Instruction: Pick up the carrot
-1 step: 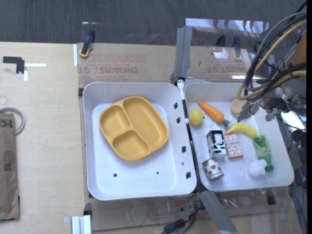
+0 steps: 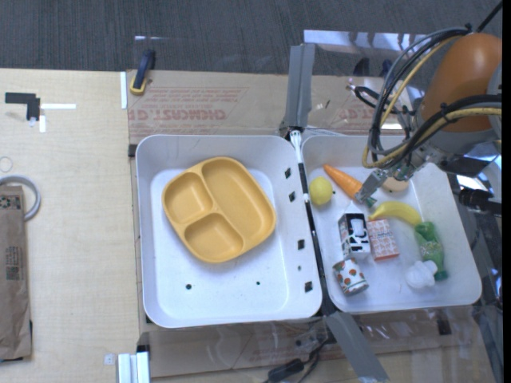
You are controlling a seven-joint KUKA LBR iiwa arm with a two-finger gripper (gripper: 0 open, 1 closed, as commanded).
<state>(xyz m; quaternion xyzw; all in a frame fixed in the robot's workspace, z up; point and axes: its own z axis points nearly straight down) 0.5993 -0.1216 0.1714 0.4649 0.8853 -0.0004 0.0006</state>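
**Camera view: claw close to the carrot, nothing lifted yet**

The carrot [image 2: 344, 180] lies in the right bin [image 2: 463, 294], in the upper middle of the frame, with a lemon [image 2: 320, 191] just beside it on the left. The claw [image 2: 370, 190] sits at its lower right end; how wide it stands I cannot tell. A banana [image 2: 397, 211] lies nearby. By my reading, the grasp and the lift are both still to do.

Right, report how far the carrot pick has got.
Done: the claw has been brought into the right bin, right beside the carrot. In hand: lining up on it; the carrot lies on the bin floor next to the lemon, not lifted. Left: gripping and raising it.
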